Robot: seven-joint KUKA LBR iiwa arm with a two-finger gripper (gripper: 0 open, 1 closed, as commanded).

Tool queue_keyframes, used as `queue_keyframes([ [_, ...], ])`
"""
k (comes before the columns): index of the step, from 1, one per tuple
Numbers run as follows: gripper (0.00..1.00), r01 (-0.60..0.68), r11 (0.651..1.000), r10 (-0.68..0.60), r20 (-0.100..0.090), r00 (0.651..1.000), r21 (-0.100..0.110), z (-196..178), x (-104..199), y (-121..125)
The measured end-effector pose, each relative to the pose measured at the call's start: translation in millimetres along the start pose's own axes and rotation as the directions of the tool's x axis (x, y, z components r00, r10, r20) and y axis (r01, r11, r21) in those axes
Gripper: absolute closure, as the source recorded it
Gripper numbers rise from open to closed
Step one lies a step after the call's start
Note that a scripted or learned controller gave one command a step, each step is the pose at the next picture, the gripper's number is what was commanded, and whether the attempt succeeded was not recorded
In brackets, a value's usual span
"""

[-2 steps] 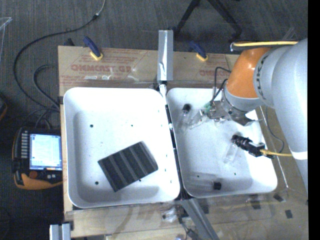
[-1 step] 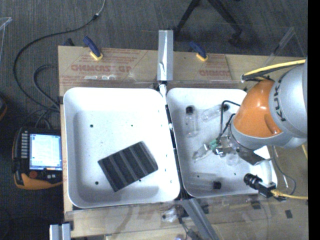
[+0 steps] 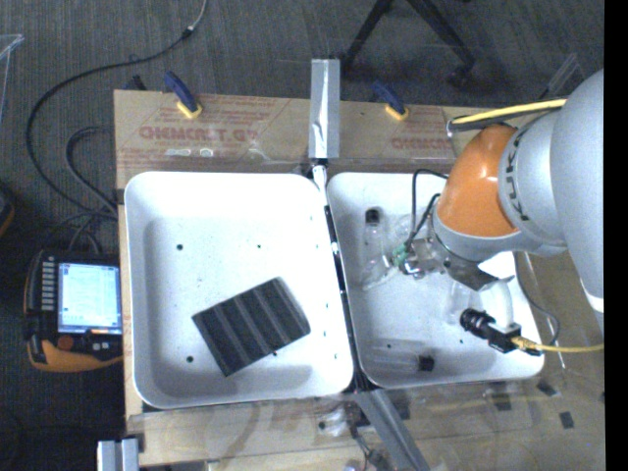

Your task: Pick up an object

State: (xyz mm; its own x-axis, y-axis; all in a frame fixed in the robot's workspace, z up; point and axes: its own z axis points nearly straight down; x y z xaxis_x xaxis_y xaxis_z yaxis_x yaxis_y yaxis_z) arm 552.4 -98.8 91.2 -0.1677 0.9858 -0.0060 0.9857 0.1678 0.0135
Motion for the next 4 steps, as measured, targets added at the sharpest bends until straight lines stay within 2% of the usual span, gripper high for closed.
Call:
queue_keyframes([
  [1,1.00,-0.001,1.000,0.001,0.000,1.000,-0.004,-11.8,-0.4,1.4],
  [2,0.00,-0.001,1.000,0.001,-0.001,1.000,-0.002,-10.2,-0.1,0.6],
  [3,0.00,0.025,1.000,-0.025,0.000,1.000,0.001,2.0,-42.7,62.3],
  [4,1.00,0.026,1.000,-0.026,0.002,1.000,0.003,-8.1,-42.6,62.4],
])
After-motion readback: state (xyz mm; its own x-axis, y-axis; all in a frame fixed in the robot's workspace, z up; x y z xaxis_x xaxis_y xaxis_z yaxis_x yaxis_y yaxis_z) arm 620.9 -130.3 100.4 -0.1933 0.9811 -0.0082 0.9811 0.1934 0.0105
